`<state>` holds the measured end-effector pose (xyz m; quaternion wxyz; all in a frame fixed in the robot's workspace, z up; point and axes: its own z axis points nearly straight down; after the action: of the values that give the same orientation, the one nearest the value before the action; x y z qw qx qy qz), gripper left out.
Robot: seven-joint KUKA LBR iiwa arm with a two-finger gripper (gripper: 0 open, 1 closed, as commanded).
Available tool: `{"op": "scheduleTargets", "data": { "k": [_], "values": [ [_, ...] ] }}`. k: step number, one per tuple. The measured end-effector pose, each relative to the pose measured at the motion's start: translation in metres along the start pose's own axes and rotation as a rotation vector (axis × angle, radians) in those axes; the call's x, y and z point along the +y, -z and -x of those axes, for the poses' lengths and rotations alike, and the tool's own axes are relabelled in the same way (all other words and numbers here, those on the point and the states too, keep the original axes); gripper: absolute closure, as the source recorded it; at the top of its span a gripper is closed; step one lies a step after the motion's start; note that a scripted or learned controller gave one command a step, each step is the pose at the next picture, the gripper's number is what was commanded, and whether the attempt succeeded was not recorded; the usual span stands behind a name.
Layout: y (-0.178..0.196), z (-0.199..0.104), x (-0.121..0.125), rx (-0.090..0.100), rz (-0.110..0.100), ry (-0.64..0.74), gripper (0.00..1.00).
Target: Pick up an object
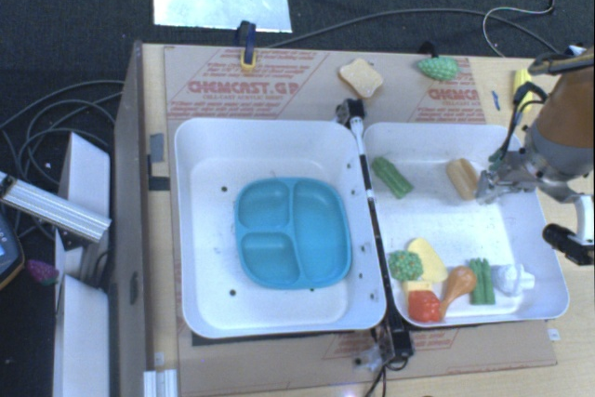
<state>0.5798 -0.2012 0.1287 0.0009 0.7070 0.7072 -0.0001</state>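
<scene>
Tomato (423,305): front of right bin (544,242). Bread roll (462,178): rear of it, just beside tool (487,191); tool's opening unclear.

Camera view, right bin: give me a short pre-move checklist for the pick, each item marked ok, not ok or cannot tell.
1. Gripper is over the right bin: ok.
2. A target lies close: the tan bread roll sits just beside the gripper: ok.
3. Nothing crowds that target: the green cucumber lies well apart from it: ok.
4. An object is held between the fingers: cannot tell.
5. Gripper height above the bin floor: cannot tell from this slant.
6. Fallback targets available: the chicken drumstick and green beans lie in the near-corner cluster: ok.
</scene>
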Motion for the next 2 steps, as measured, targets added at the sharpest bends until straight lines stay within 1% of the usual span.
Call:
{"op": "scheduleTargets", "data": {
  "k": [1, 2],
  "values": [
    [0.0567, -0.0373, 0.0601, 0.001, 0.004, 0.004, 1.00],
    [0.0559, -0.0367, 0.0594, 0.001, 0.002, 0.003, 0.00]
  ]
}}
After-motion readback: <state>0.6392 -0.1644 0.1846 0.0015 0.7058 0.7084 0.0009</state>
